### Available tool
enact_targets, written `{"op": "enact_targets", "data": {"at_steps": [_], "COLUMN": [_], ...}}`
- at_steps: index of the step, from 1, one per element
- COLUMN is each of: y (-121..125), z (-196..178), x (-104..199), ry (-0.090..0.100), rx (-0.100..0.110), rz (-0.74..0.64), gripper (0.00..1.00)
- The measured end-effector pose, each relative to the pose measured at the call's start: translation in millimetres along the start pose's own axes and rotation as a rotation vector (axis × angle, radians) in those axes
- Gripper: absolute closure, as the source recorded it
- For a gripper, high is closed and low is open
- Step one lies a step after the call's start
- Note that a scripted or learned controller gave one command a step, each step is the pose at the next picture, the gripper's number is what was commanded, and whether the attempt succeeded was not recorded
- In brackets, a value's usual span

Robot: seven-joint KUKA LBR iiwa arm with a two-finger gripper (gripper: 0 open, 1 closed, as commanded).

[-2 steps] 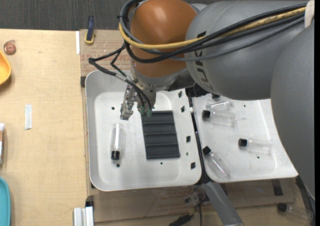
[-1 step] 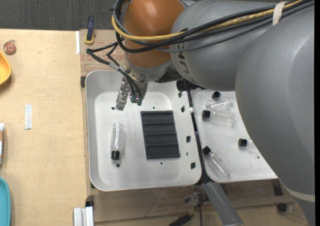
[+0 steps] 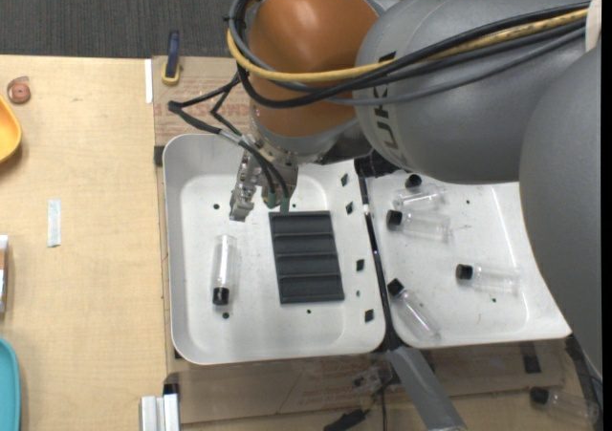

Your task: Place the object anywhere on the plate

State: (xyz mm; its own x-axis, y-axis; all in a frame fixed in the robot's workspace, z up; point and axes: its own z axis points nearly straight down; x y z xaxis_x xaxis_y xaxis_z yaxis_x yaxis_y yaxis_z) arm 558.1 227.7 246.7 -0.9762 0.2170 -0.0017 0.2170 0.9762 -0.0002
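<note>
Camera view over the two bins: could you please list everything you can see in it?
bins: two, white, side by side on the bench
plate: one, black and ribbed, flat in the middle of the left bin
vial: one, clear with a black cap, lying in the left bin, left of the plate and apart from it
other vials: at least three, clear with black caps, scattered in the right bin
bench: one, pale wood, under and left of the bins
disc: one, reddish, far left on the bench
arm: one, grey with an orange band, reaching in from the right
gripper: one, metal, over the far-left part of the left bin
</note>
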Motion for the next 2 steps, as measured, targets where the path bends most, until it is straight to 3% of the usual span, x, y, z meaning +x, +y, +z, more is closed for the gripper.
{"op": "enact_targets", "data": {"at_steps": [1,2], "y": [-6,-2], "z": [72,2], "x": [28,7], "ry": [0.003,-0.001], "rx": [0.002,0.000], "rz": [0.197,-0.003], "gripper": [1.00,1.00]}}
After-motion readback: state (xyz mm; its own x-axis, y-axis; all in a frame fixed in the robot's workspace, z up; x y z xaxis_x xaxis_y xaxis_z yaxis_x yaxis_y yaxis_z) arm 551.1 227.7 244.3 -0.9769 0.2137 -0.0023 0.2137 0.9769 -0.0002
